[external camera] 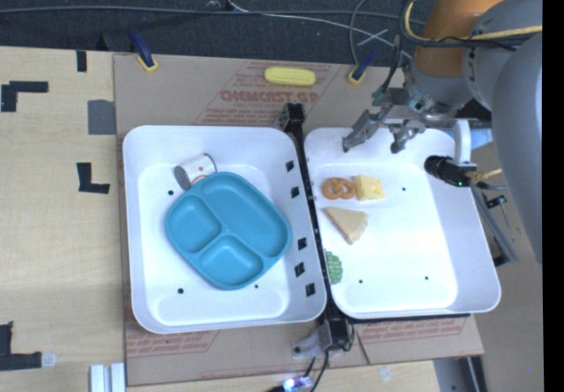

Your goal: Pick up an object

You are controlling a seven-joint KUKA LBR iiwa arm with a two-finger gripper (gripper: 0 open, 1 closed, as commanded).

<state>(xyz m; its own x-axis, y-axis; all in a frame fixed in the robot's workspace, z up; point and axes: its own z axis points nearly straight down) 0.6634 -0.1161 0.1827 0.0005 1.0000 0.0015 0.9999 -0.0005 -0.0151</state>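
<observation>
Cardboard covered the bench under two white bins, and my gripper (379, 138) hung spread wide and empty over the far rim of the right bin (441, 276). The nearest pickings lay just below it: a pretzel (336, 188) touching a yellow cracker block (369, 188), with a cheese wedge (347, 224) just beside them. I judged the wedge the better target, since it stood clear enough for both fingers to straddle.

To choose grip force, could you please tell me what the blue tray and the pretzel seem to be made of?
The blue tray looks like moulded hard plastic: one even colour, rounded compartments and a soft sheen. The pretzel is probably a plastic or rubber toy food, with uniform orange-brown colour and smooth loops, though the view is too coarse to be certain.
</observation>
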